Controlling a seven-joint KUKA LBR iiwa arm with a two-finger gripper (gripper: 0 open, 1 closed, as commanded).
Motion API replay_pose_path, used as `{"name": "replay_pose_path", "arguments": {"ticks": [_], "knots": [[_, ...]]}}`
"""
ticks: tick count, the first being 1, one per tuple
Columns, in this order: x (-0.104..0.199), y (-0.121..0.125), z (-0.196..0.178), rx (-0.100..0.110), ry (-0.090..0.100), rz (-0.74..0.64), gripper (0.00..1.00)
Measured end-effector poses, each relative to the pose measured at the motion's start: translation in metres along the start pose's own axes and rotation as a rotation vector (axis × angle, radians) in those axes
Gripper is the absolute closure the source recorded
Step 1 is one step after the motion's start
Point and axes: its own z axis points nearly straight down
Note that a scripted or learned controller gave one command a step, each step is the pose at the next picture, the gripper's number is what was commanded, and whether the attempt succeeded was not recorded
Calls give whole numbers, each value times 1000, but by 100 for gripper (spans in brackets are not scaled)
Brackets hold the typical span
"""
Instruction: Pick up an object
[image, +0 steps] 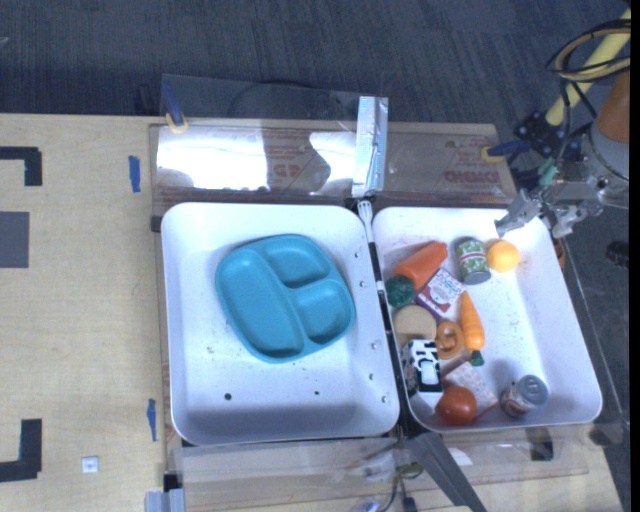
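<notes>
My gripper (538, 222) hangs over the far right corner of the right bin (560, 330), open, with nothing between its fingers. Just below it lies a yellow-orange ball (505, 257), next to a green-labelled can (470, 260). Along the bin's left side lie an orange wedge (420, 262), a dark green piece (401, 291), a red-and-white packet (440, 292), a small carrot (470, 322), a tan round piece (413, 322) and a black-and-white item (425, 366). A red tomato (457, 404) and a silver can (522, 394) sit at the near edge.
The left bin (190, 350) holds a blue divided plate (285, 295). A clear plastic barrier (370, 150) stands behind the bins. Cables (585, 55) hang by the arm at the upper right. Bare bin floor lies on the right bin's right half.
</notes>
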Motion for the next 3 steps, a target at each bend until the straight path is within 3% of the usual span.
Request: {"name": "replay_pose_path", "arguments": {"ticks": [1,2,3], "knots": [[57,-70,145,-4,-1,-43,0],[37,-68,152,-4,-1,189,0],[40,-85,87,-4,-1,266,0]]}}
